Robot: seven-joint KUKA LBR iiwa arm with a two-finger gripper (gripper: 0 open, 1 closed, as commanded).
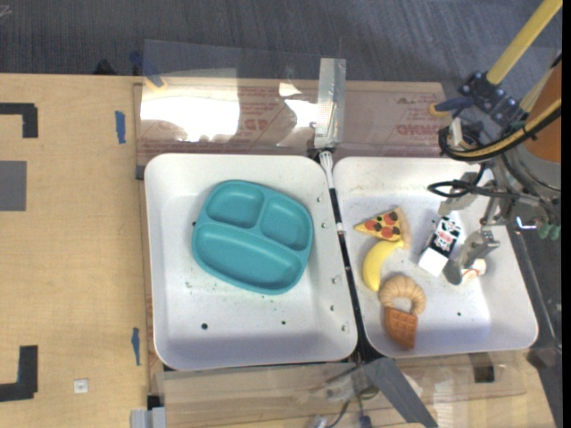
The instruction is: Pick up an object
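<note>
The right bin (513, 324) holds a toy pizza slice (384, 225), a yellow banana (377, 262), a croissant (402, 288) and a brown waffle piece (401, 326). A small black-and-white milk carton (442, 242) lies right of the pizza. My gripper (469, 262) is low in the right bin, just right of the carton. A small white and red object (478, 270) lies right at its tip. I cannot tell whether it is held.
The left bin (169, 328) bears a teal divided plate (253, 235). A ridge (342, 266) separates the two bins. Black and yellow cables (486, 123) hang above the right bin's far corner. Brown board (62, 239) lies left of the bins.
</note>
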